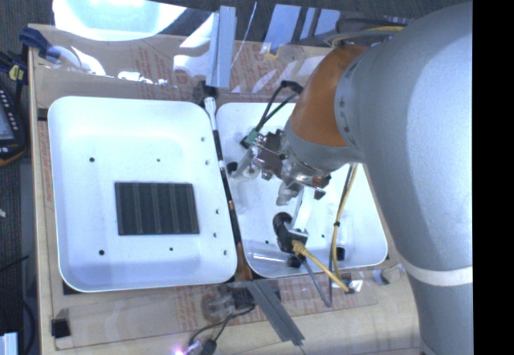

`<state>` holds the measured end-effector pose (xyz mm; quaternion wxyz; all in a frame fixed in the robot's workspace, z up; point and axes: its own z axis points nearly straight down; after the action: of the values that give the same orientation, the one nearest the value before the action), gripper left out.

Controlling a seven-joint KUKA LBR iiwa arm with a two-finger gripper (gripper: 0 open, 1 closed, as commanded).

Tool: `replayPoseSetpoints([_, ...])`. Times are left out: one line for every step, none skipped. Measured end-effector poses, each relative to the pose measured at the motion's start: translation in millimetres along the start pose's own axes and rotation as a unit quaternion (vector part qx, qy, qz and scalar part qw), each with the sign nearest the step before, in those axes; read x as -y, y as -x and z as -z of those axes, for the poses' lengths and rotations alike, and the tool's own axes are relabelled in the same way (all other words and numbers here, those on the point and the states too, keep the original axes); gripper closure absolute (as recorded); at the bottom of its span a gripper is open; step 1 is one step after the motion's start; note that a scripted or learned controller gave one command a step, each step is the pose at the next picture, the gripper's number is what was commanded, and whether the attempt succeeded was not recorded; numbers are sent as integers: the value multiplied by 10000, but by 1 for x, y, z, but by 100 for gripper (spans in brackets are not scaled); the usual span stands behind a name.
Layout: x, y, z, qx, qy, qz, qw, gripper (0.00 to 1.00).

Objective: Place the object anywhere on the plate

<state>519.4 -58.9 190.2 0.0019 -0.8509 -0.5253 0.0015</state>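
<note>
Just the one overhead camera view here. The shallow left white plastic bin (pixel 72 128) has the dark grey ribbed rectangular plate (pixel 157 208) lying flat in its middle, nothing on it, with bare bin floor all round it. The shallow right white plastic bin (pixel 371 242) sits just beside it, their rims nearly touching. That's where the big grey arm with the orange band (pixel 401 104) reaches in, and its two-finger gripper (pixel 261 162) is low over the left half of that bin, close to the shared rim.

Honestly I can't tell whether the gripper is open, closed or gripping anything, because it's a tangle of metal and glare from this angle. Same goes for the object. I can't pick it out for sure, and my guess is it's in the right bin, under or right at the gripper, since it's not on the plate.

So I'd call this the pick step, with placing not started. The next move needs a confirmed grab, then a lift high enough to clear both rims. After that it's a short move across to the left bin and down onto the plate, and anywhere on it counts.
</note>
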Motion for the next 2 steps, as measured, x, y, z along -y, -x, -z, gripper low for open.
replayPoseSetpoints([83,-66,-1,9,-21,-1349,9909,100])
replayPoseSetpoints([86,-167,59,2,-1,-1828,9832,100])
